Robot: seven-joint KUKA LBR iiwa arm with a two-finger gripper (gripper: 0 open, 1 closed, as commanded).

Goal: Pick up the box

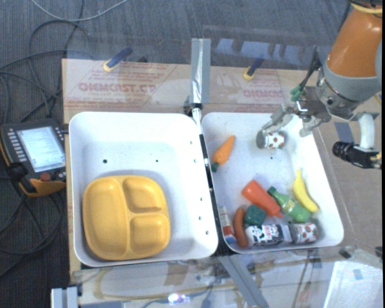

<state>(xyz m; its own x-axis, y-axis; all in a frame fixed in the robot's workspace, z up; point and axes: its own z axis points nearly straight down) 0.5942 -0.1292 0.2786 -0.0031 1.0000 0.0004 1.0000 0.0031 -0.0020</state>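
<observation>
Reaching in from the upper right of the frame, the grey arm with its glossy orange band [354, 34] brings its metal two-finger hand [274, 133] over the top of the right shallow white plastic bin [327, 172]. A small white object with red spots [276, 140] sits at its fingertips, though whether it is gripped cannot be told. The small black-and-white printed box [264, 234] lies flat near the bin's lower edge, beside a white can-like item with red marks [303, 232]. Above it lie an orange carrot-shaped toy [260, 197], a smooth yellow banana [303, 193] and another orange carrot [223, 150]. The left white bin [115, 140] holds a matte yellow sectioned tray [125, 217].
</observation>
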